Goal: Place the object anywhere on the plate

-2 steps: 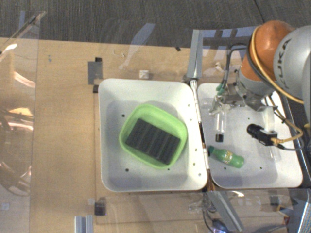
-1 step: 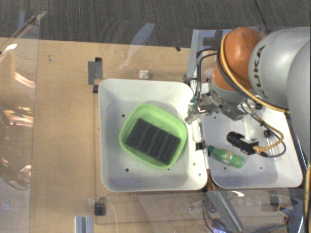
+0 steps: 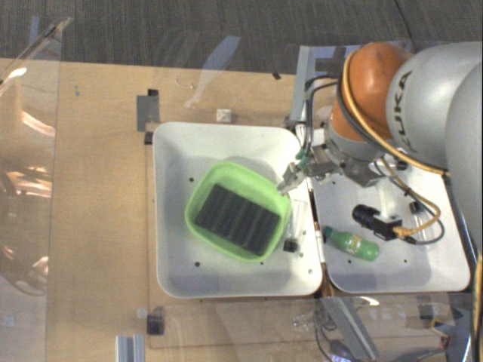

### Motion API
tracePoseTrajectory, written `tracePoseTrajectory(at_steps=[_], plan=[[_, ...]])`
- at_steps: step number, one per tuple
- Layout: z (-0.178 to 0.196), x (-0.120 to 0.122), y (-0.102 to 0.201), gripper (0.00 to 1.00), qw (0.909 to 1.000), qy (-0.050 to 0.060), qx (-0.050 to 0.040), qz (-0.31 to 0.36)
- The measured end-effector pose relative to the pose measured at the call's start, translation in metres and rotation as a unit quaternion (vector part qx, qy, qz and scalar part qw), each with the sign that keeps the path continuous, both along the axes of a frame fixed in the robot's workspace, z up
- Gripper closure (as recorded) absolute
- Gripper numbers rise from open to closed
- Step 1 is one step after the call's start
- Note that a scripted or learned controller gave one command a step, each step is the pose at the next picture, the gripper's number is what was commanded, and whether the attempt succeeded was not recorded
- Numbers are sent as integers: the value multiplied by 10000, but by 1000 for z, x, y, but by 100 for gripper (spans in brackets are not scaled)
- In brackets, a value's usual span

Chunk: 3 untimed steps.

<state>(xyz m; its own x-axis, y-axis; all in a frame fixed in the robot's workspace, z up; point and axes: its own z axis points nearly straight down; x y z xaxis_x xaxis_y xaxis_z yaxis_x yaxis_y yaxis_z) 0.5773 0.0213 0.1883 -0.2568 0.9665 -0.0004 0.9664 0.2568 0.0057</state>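
Plate still without the object; arm poised at the seam between the bins.

The grey arm [image 3: 423,89] reaches in, its gripper [image 3: 290,181] at the green plate's [image 3: 198,202] right rim; whether it is spread or pinching, I cannot tell. The likely object, a small green bottle [image 3: 352,244], lies on its side in the bin [image 3: 423,277] below and right of the gripper, apparently not yet picked up. Pickup and placing remain.

Arm [image 3: 423,104] cropped at right edge
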Motion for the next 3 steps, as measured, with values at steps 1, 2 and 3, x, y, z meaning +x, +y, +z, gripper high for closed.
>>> tracePoseTrajectory(at_steps=[1, 2, 3], plan=[[76, 25, -89, 0, 9980, -16, -16, 635], [173, 42, -184, 0, 9974, -17, -24, 725], [248, 92, -226, 0, 9938, -6, -25, 1114]])
